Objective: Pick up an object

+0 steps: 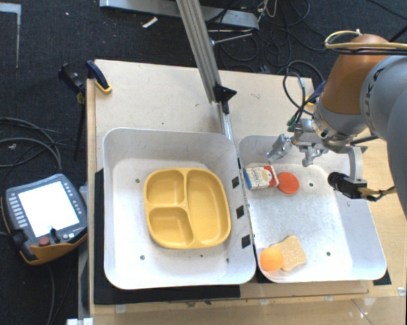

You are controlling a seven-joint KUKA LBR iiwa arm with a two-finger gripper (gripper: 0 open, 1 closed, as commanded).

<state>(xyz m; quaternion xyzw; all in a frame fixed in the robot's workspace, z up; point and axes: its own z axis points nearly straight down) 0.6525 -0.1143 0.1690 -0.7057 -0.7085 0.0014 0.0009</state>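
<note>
The counter (159, 96) is big and pale, and it fills the middle of the picture. Two white bins sit on it side by side. The left bin (123, 155) holds a yellow plate (187, 207) with three parts. The plate lies flat in the middle of that bin.

The right bin (335, 225) holds small things. The grey arm (388, 86) comes in from the upper right of the picture, with an orange band above its wrist. The gripper (295, 150) hangs over the top edge of the right bin. Its fingers (279, 150) are spread wide and nothing is between them.

A small carton (260, 177) lies on its side near the top left of the right bin, just below the gripper. A round red thing (287, 183) sits just beside the carton, on its right. At the bottom left of the right bin there is a slice of bread (293, 252). An orange ball (271, 258) touches the bread on its left.

A grey control pad (45, 213) lies on the dark floor at the left of the picture.
</note>
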